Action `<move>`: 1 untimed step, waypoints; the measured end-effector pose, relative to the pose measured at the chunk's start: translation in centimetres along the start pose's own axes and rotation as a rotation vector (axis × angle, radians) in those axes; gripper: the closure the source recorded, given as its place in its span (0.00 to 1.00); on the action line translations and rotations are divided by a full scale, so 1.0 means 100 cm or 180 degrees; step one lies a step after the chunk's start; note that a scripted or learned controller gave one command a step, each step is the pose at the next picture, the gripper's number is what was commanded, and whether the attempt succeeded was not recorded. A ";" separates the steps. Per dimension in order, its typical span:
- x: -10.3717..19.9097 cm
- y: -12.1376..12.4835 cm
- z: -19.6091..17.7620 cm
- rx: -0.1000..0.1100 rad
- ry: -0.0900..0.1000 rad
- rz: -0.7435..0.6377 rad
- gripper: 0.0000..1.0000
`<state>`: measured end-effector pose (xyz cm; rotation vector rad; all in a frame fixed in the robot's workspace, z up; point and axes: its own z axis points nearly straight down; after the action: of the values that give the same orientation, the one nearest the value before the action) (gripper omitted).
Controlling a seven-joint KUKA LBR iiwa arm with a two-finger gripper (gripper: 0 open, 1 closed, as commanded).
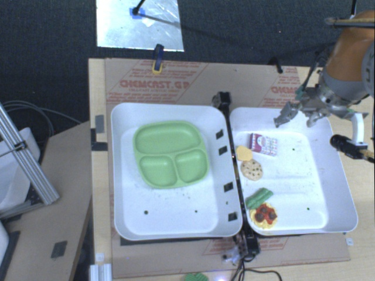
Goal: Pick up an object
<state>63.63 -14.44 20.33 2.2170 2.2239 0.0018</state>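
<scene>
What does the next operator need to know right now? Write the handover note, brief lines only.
Gripper: open, nothing between its fingers, hovering over the far edge of the right bin.
Right bin, near its left wall: purple carton, yellow piece, cookie, green pod, small yellow plate with red topping.
Left bin: green divided tray.
Done: nothing picked up yet.
Left: descend on one item, close, lift. The carton lies nearest the gripper and looks like the easiest target.

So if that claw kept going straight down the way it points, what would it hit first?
Probably bare floor of the right bin near its back rim. The gripper hangs right of the purple carton, though depth is hard to judge.
</scene>
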 end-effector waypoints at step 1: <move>-0.030 0.032 0.115 0.0004 -0.0005 0.0000 0.00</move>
<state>66.87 -17.42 8.87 2.2167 2.2239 -0.0016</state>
